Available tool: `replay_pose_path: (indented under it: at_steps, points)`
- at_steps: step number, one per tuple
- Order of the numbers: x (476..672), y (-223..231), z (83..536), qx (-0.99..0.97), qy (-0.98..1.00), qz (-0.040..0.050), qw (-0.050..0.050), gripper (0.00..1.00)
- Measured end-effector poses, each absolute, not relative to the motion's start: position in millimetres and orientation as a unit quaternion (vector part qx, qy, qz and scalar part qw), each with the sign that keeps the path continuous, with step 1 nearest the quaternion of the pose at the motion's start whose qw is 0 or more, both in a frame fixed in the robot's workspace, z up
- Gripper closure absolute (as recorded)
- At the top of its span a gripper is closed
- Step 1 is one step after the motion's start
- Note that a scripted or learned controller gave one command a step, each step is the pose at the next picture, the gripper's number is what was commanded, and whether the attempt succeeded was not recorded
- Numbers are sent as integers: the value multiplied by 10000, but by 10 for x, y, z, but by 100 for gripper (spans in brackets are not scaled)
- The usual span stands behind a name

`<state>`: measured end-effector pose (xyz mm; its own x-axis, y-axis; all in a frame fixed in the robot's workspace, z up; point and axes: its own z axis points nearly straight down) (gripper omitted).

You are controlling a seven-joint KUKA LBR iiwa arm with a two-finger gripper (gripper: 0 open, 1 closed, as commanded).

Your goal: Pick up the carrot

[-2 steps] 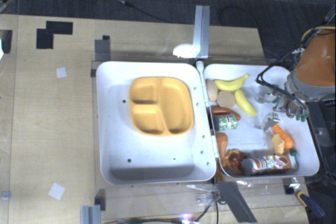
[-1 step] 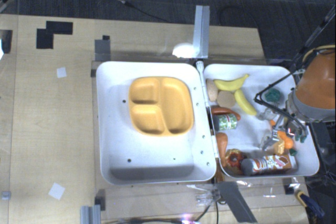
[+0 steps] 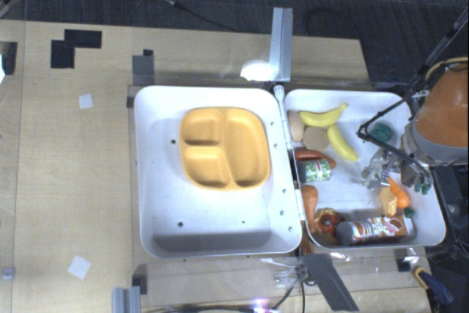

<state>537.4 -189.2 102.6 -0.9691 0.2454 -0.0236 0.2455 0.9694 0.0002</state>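
orange carrot (image 3: 398,193) lies at four o'clock in the right bin (image 3: 432,234), the gripper (image 3: 386,174) just above it, its grip impossible to tell; a crowding bottle (image 3: 379,229) could spoil the grasp.

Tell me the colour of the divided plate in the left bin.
Yellow. The plate shows clearly in the camera view, in the middle of the left bin.
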Motion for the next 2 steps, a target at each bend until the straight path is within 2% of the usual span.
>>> replay_pose_path:
  at_steps: [1, 2]
  points:
    - [4934, -2021, 907, -40, 9999, -26, 100, 100]
    - [5046, -1810, 1427, 363, 9993, -9, 68, 100]
